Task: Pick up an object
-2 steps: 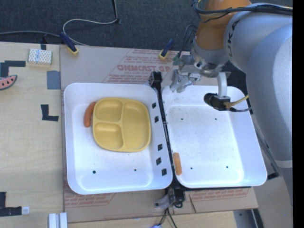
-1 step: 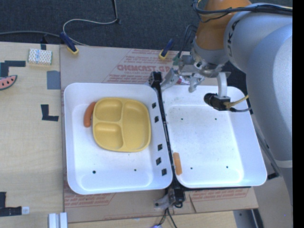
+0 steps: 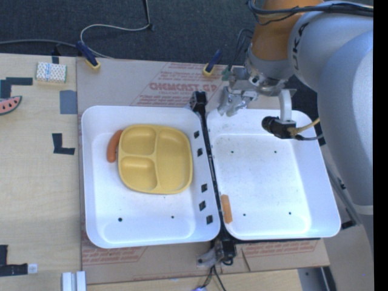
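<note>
Now, in your one view from above, you have two white bins side by side on a cardboard sheet. The left bin (image 3: 97, 223) holds a yellow plate (image 3: 155, 158) with three compartments, lying flat in the bin's upper half. An orange carrot (image 3: 112, 147) lies at the plate's nine o'clock, touching its rim or just beside it, long axis running twelve to six.

The right bin (image 3: 315, 217) holds a second carrot (image 3: 226, 208) at its seven o'clock, tight against the left wall by the black divider (image 3: 206, 162) between the two bins. The rest of that bin's floor carries dark specks and a few small dots.

The arm (image 3: 327, 47) comes in from three o'clock, orange band (image 3: 282, 17) above the wrist. You see the gripper (image 3: 233, 105) at the right bin's eleven o'clock, over the far rim, near the top of the divider. Whether its fingers are apart or together you cannot tell from here; nothing shows between them. A black fitting (image 3: 276, 126) with a yellow cable hangs at the bin's one o'clock.

Both carrots lie well apart from the gripper. On the bench at nine o'clock from the bins you have strips of black tape (image 3: 60, 144), a small patterned block (image 3: 51, 72) and a watermelon-slice toy (image 3: 9, 105).
</note>
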### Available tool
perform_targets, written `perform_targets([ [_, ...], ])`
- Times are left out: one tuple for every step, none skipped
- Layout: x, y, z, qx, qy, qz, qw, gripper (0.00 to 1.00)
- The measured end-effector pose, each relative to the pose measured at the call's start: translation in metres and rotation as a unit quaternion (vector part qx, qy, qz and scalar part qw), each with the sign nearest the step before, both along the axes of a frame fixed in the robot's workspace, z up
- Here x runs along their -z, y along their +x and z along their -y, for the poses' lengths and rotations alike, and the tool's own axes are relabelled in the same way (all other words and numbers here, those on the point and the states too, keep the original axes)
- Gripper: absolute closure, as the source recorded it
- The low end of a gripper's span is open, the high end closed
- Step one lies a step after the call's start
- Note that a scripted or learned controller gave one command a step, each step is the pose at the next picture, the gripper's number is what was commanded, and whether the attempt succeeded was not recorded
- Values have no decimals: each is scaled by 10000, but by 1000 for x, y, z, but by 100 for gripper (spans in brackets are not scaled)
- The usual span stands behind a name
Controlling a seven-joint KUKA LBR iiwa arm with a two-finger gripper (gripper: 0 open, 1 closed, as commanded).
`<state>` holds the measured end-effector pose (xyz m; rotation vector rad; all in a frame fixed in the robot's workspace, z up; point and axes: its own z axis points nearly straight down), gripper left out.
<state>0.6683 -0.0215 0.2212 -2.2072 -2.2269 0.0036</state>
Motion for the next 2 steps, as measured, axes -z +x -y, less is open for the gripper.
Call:
perform_targets([
  [0,0,0,0,-2,-1,10000,0],
  [38,-1,-6,43,-18,16,10000,0],
])
